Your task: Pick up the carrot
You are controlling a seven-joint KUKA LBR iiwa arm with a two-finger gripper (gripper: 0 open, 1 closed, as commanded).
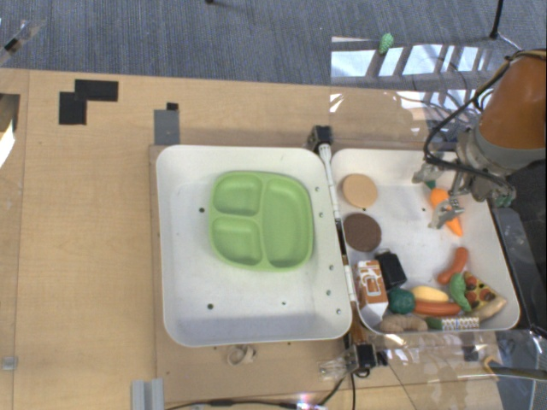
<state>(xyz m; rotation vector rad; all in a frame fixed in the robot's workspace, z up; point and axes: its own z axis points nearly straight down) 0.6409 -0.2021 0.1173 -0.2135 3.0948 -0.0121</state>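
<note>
- Clutter fills the near end of the right bin (504, 254): toy food pieces, a small box, a black block, a red sausage (453, 266).
- Green divided plate (261, 219) sits in the left bin (184, 297), not involved.
- Two round discs, brown (362, 231) and tan (360, 190), lie further back.
- Carrot (446, 209) is at the bin's far right, between the gripper's (447, 205) fingers, which appear closed on it.
- Progress, as I judge it: grasp made; lifting clear remains.

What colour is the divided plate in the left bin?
Light green: the plate has three compartments, seen best in the overhead camera view.
</note>
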